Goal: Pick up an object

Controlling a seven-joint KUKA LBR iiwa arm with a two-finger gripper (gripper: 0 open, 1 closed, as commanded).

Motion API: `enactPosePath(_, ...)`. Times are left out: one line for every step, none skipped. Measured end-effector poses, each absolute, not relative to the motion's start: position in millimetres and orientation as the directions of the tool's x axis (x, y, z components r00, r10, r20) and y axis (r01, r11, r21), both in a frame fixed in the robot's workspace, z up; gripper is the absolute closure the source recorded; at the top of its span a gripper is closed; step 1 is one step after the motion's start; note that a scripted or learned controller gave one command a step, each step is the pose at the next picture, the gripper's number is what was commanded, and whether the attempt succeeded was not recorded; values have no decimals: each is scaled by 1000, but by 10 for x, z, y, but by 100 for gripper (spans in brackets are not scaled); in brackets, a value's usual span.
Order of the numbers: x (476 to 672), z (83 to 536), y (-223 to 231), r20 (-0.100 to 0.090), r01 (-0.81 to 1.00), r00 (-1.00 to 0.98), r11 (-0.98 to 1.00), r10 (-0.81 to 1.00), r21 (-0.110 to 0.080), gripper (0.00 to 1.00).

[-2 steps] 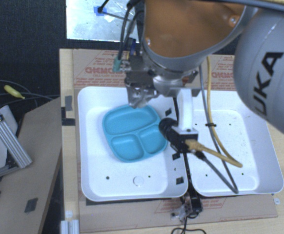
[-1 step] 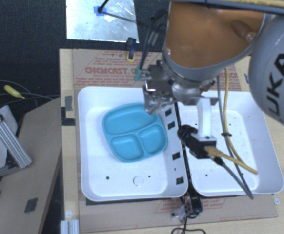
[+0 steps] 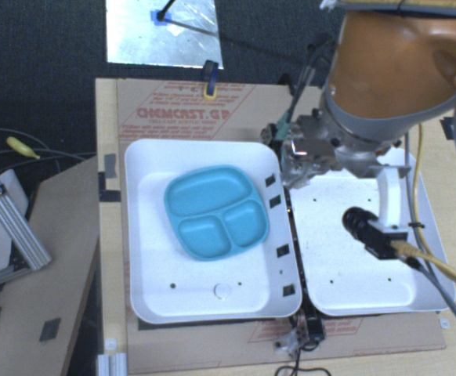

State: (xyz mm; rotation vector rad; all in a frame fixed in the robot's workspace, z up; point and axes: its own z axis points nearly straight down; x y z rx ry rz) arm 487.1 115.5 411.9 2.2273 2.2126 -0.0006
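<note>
Evidently the approach step is in hand: the gripper (image 3: 296, 157) hangs over the top corner of the right bin (image 3: 330, 276), close to the wall it shares with the left bin (image 3: 153, 276), and by how things lie nothing is picked up yet. The one loose thing to take is the blue plate (image 3: 216, 212), a shallow dish with three compartments. It lies flat near the middle of the left bin, turned a little askew and apart from all the walls. Its upper right rim is near the gripper but on the other side of the shared wall, and the two do not touch. I judge that the next move calls for carrying the gripper left across that wall, then lowering it onto the plate's rim or one of the ridges between compartments, since a flat plate offers nothing else to pinch. The rim is thin and smooth, so a slip seems likely unless the grip sits squarely across it. Whether the jaws are spread or pressed together I cannot tell, because the grey arm (image 3: 400, 61) and bright glare cover them. Nothing shows as held.
</note>
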Motion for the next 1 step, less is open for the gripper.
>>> enactPosePath(4873, 4141, 766, 0, 1000, 3, -3, 1000, 3, 100)
